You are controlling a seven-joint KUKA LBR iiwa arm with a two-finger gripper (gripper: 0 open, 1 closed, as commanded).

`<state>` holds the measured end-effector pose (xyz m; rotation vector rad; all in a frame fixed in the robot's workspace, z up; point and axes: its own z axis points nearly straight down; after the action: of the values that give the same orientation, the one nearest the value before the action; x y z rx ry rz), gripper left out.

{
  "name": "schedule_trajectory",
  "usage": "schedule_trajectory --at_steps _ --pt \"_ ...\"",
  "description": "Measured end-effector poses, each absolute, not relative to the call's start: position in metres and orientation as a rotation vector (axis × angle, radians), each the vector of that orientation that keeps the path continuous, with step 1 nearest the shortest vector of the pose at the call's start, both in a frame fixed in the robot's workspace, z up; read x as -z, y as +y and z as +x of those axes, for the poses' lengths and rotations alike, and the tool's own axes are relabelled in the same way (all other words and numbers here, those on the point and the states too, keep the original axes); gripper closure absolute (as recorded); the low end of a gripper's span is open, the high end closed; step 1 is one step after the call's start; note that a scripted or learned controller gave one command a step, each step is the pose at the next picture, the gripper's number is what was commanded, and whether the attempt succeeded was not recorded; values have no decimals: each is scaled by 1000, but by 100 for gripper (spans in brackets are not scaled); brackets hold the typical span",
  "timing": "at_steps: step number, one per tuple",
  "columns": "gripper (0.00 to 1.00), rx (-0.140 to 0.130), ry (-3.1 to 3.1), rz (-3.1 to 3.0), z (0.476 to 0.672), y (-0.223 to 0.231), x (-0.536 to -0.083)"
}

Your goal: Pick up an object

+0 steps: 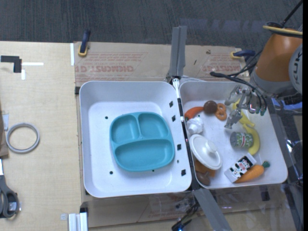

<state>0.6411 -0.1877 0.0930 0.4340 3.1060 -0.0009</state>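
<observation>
My gripper (231, 109) hangs over the back of the right bin (276, 129), and its fingers look open with nothing between them. Just left of it lie a small orange ring (221, 111) and a brown ball (210, 107). A yellow banana (252, 131) lies below and to the right of the gripper, beside a round green-grey object (240, 139). Further forward in the bin are a carrot (252, 173) and a white printed box (239, 165). A white lid (205, 151), a white crumpled item (195, 125) and a red-orange piece (193, 112) sit along the bin's left side.
The left bin (91, 129) holds a blue divided plate (142, 141). A grey divider (177, 52) rises between the bins at the back. On the bench at far left lie a grey tape ring (21, 137) and scissors (7, 202). The arm (281, 57) comes in from the upper right.
</observation>
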Motion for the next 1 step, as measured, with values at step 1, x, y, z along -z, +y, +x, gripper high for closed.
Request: schedule_trajectory --at_steps 1 --pt "100 3 3099 430 643 -188 -104"
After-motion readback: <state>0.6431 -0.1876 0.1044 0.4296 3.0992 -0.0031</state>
